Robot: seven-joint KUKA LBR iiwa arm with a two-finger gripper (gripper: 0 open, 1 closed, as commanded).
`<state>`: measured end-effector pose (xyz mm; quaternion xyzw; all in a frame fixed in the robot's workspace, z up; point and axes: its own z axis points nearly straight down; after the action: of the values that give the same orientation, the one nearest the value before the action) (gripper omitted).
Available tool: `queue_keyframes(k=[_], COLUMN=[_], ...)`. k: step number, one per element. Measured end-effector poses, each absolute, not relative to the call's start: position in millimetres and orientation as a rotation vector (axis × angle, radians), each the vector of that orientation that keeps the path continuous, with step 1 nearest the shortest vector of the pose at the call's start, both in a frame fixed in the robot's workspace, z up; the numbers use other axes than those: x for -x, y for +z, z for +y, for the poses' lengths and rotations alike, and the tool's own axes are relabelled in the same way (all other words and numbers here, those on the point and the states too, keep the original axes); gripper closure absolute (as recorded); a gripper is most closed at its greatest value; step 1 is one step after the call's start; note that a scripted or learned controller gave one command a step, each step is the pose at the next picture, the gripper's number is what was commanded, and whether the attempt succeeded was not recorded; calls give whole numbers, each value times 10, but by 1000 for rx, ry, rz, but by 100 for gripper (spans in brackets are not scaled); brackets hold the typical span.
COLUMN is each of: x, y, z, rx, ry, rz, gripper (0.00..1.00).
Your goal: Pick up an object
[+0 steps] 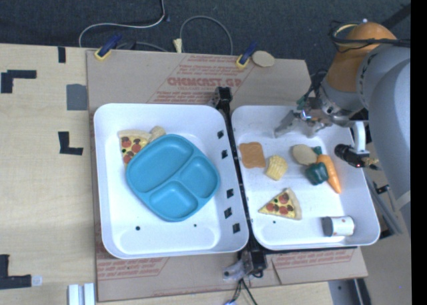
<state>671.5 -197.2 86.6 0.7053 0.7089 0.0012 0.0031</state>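
Stage: nothing lifted yet | my tool [293,123] spread open, bare, over the right bin's [267,237] far edge | nearest pick: potato [303,155] just below it | grasp and lift left

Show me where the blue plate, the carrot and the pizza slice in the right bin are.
blue plate [172,177]: camera view, on its centre dividers.
carrot [331,173]: camera view, on its orange body.
pizza slice [283,205]: camera view, on its topped middle.
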Motion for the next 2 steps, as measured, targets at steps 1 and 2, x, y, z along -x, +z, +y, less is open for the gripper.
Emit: queue_keyframes(k=[1,2], x=[-6064,-5792], y=[919,883], z=[-2261,-2211], rx=[-2226,-2211], ry=[-5,6], rz=[2219,2214], gripper=[0,0])
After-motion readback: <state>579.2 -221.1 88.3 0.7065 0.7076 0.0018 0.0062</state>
